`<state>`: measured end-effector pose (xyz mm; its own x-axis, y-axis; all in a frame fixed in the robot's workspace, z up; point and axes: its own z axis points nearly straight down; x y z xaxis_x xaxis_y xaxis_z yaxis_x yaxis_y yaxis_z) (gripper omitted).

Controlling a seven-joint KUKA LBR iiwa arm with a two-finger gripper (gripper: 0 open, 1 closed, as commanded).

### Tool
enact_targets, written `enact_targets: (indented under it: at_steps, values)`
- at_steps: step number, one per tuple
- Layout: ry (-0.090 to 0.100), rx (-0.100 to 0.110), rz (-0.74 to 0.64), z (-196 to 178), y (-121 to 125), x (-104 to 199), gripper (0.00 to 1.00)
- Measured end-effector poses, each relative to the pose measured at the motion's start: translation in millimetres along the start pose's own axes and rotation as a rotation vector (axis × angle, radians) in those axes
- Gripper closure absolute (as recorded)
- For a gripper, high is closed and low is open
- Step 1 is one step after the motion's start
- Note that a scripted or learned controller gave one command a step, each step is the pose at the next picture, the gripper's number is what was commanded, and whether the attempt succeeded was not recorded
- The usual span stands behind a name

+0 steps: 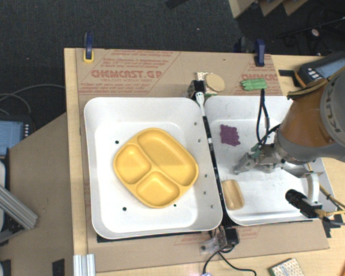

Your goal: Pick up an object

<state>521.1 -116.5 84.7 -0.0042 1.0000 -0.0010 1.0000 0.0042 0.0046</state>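
Low over the right bin, gripper state unclear

Down in the right bin (pixel 250 214), the gripper (pixel 254 160) sits close above the white floor, roughly mid-bin, at the end of the grey arm (pixel 313 128) with its orange band. Whether it is spread or pressed together cannot be told from this slanted view; nothing is visibly caught in it. A black cable runs up from it toward the back of the bench (pixel 132 73).

Two loose things lie in that bin. One is a small purple object (pixel 229 134) with a ragged, lumpy outline, lying near the back left corner, apart from the gripper. The other is a tan, rounded oblong piece (pixel 233 194), smooth-looking, lying against the left wall toward the front, also apart from the gripper.

One yellow tray (pixel 155 167) lies in the left bin (pixel 103 131). It is a glossy plastic dish with rounded corners and three moulded compartments, sitting tilted across the middle of the bin floor.

Both bins are shallow white plastic with rounded corners, side by side and touching along a shared edge. They rest on brown cardboard printed with red lettering. On the cardboard behind the right bin lie one green item (pixel 253 85) and one round tan disc (pixel 214 83). Two blue clamps hold the cardboard's back edge.
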Motion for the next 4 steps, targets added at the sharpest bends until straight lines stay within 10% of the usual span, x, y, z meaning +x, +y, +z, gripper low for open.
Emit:
enact_targets:
  at_steps: [1,2,3,4]
  values:
    - [0.001,-0.003,-0.002,-0.4,82.8,26.0,0.0]
    - [-0.001,-0.001,0.001,0.2,115.9,20.4,0.0]
    - [-0.002,-0.002,0.002,-11.1,115.3,20.1,1.0]
    - [-0.004,-0.001,0.01,-56.0,90.3,-36.8,1.0]
